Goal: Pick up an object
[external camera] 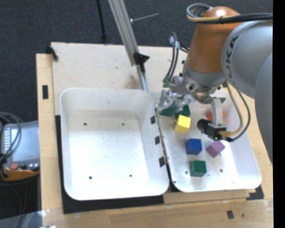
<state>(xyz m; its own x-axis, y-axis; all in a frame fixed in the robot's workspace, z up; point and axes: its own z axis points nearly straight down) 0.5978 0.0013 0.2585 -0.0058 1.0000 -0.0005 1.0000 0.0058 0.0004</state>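
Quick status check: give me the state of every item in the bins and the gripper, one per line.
gripper: low over right bin's far left corner, fingers unclear
dark green block: under gripper, partly hidden
yellow cube: resting, free
blue cube: resting, free
purple block: resting, tilted
green cube: resting, free

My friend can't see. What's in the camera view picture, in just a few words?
A grey and orange robot arm reaches its hand down into the right white bin, near a yellow block. Blue, purple and green blocks lie nearby, beside the left white bin.
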